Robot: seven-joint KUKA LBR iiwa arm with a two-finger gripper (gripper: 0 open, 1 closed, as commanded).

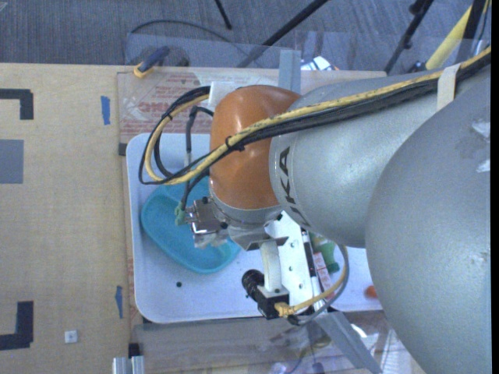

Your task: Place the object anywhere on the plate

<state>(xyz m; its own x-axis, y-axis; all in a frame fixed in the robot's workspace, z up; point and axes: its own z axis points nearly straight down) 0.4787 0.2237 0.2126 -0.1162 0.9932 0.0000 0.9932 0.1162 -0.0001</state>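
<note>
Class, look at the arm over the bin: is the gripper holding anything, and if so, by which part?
It cannot be told. The arm's wrist hangs over the blue plate in the white bin and covers whatever lies beneath it.

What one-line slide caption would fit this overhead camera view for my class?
KUKA arm reaching from the right over a blue plate in a shallow white bin, its wrist covering part of the plate.

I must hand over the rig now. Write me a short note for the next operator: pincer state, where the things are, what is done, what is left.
Pincer: hidden beneath the orange wrist band; whether it holds anything cannot be told.
Plate: blue, in the left part of the white bin, partly covered by the arm.
Object: something green and something orange peek out beside the arm; which is the object is unclear.
Done: nothing confirmed on the plate's visible part.
Left: confirm the grasp, place on the plate.
</note>
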